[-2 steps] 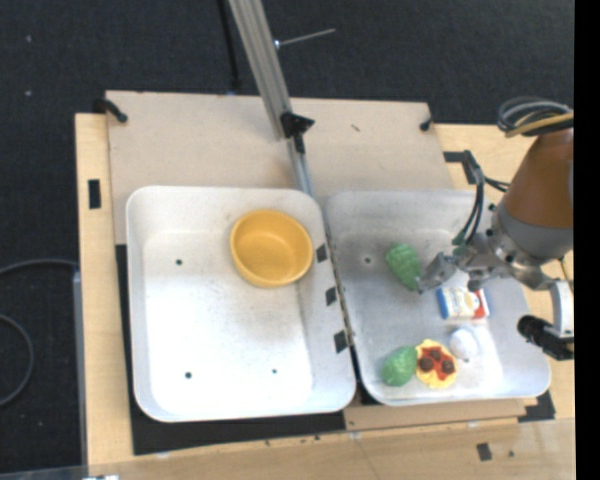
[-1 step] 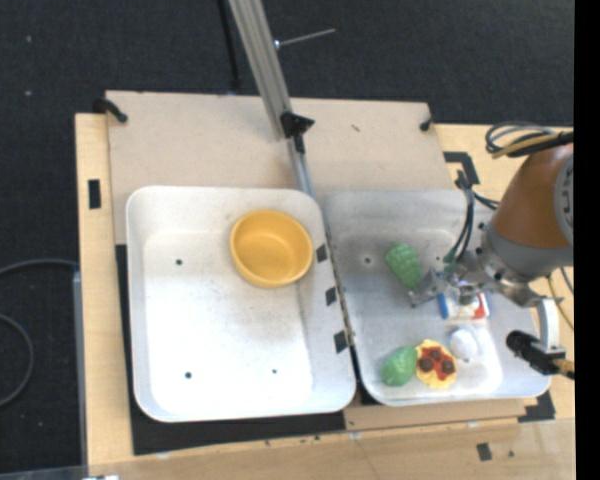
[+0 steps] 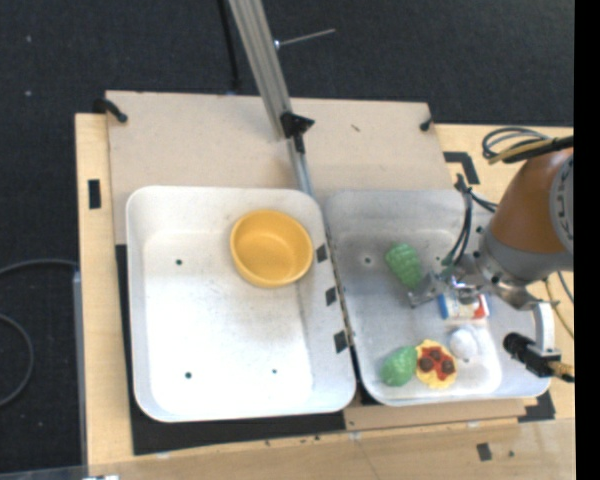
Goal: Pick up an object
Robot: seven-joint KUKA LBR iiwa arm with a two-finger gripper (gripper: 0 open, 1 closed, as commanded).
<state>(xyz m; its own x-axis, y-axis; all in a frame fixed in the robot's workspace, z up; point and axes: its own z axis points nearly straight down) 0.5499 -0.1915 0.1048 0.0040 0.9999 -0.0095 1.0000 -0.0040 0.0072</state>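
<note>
- White right bin (image 3: pixel 380 218), camera view: my end effector (image 3: pixel 450 290) hangs low near its right edge, beside a green object (image 3: pixel 404 264).
- I cannot tell its grip state.
- Nothing looks lifted yet; choosing, grasping and raising remain, I judge.
- Yellow bowl (image 3: pixel 271 248) sits in the left bin (image 3: pixel 180 368).

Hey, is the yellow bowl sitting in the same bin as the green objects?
No, the yellow bowl sits in the left bin, while both green objects lie in the right bin.
</note>
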